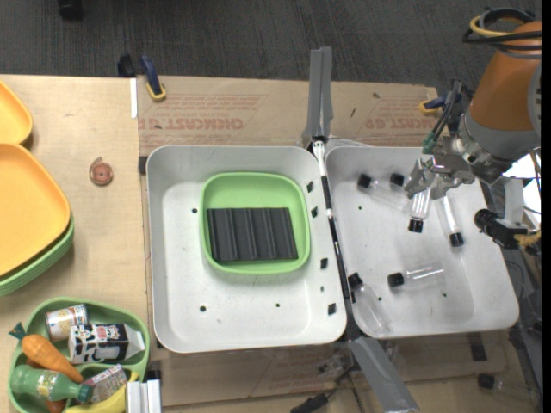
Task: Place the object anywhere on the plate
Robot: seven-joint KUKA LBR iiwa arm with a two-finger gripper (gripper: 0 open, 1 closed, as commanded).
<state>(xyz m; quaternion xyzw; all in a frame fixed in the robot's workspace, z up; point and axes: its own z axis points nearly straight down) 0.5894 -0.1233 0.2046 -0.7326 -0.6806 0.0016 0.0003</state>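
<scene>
Green bowl (77,358) near left of left bin (172,256): toy carrot, can, bottles. Left bin holds green plate (254,192) with dark ridged block (251,234). Right bin (482,308): clear vials (417,275); gripper (428,188) above, jaws' state not discernible. Cardboard behind reads "CHEMCAST GP" (202,123).

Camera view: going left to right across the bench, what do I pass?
Orange trays → left bin → green plate with its dark ridged block → right bin with clear black-capped vials → gripper.
</scene>
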